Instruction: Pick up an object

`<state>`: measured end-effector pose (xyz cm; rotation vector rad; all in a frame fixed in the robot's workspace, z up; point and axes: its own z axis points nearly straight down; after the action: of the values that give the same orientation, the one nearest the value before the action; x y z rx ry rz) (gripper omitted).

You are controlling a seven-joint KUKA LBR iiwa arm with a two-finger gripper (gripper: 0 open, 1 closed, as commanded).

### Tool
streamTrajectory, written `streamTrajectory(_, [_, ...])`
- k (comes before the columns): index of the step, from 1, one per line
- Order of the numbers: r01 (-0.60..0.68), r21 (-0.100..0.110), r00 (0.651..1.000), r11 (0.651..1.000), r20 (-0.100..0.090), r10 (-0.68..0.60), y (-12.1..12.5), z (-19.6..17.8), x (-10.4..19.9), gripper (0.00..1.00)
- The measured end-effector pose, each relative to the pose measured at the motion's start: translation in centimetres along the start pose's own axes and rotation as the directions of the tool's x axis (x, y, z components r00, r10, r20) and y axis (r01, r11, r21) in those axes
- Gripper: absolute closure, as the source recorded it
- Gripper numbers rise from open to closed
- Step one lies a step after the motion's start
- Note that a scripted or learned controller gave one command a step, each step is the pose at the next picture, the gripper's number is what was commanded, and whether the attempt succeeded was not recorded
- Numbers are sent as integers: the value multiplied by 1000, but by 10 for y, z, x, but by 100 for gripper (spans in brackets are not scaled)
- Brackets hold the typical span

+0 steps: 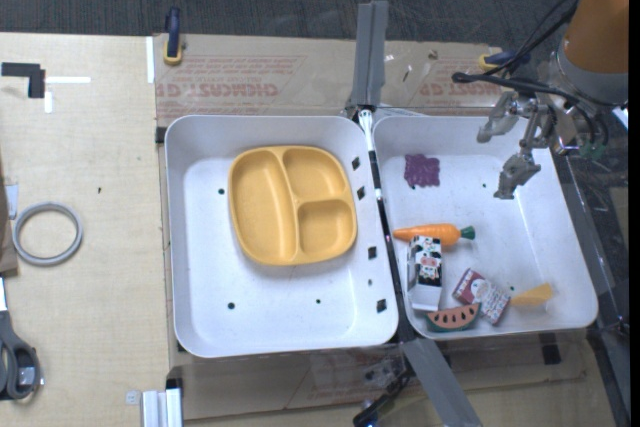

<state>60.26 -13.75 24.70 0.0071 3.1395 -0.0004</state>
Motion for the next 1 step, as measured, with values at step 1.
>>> streamTrajectory(1, [-446, 2, 895, 895, -2, 446, -6, 50, 67, 0])
